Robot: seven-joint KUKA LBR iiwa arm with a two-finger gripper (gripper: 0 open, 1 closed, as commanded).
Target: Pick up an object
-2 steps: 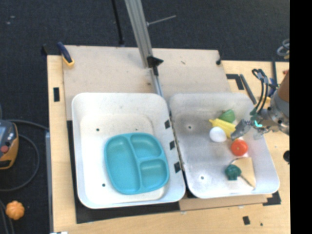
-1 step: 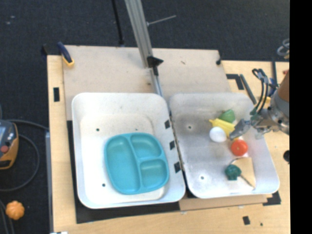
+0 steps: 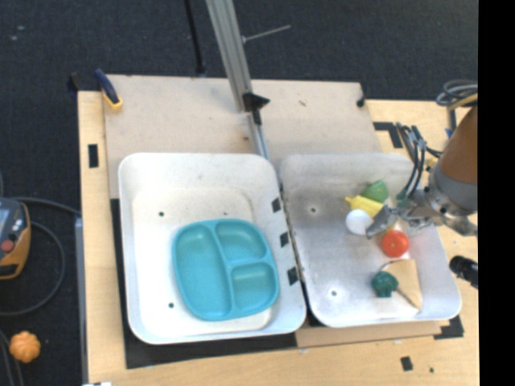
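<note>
I have the gripper (image 3: 385, 220) low in the right bin (image 3: 322, 207), among a cluster of toys at about three o'clock from the bin's middle. Whether it is released or clenched I cannot tell. The white ball (image 3: 357, 221) sits just at its nine o'clock, the red ball (image 3: 394, 244) at its five, a yellow-and-green piece (image 3: 370, 197) at eleven. I judge this the approach step; next I need a clean descent onto one toy.
</note>
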